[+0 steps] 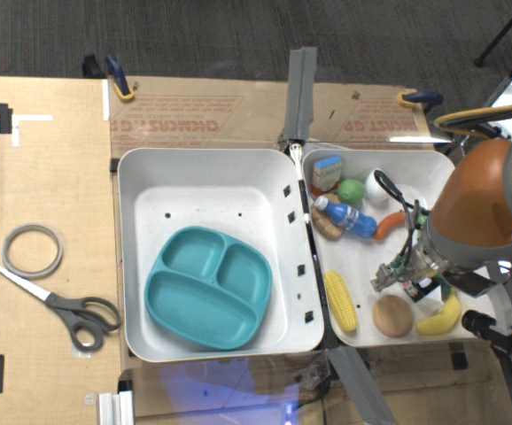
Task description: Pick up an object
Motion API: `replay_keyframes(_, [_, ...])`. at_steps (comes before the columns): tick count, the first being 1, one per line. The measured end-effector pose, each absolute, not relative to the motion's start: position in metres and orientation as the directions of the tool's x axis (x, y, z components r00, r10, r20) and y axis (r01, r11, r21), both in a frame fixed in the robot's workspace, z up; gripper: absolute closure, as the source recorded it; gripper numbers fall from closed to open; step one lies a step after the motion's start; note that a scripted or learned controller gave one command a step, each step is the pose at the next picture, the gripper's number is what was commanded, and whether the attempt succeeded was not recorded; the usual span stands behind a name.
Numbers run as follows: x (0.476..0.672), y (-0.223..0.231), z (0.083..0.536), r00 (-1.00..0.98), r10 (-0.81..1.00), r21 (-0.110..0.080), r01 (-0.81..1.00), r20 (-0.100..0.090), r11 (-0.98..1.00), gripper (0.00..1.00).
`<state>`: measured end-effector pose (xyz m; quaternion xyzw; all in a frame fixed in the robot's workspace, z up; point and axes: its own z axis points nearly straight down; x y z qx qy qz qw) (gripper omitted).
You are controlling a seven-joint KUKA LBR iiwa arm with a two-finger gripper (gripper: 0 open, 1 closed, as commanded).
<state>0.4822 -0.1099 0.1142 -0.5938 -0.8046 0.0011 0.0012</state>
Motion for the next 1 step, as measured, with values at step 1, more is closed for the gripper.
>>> replay_keyframes(1, [0.4824,-0.1096,0.1142,-0.295,0.955,-0.003,0.955,0.001,0.295,0.0])
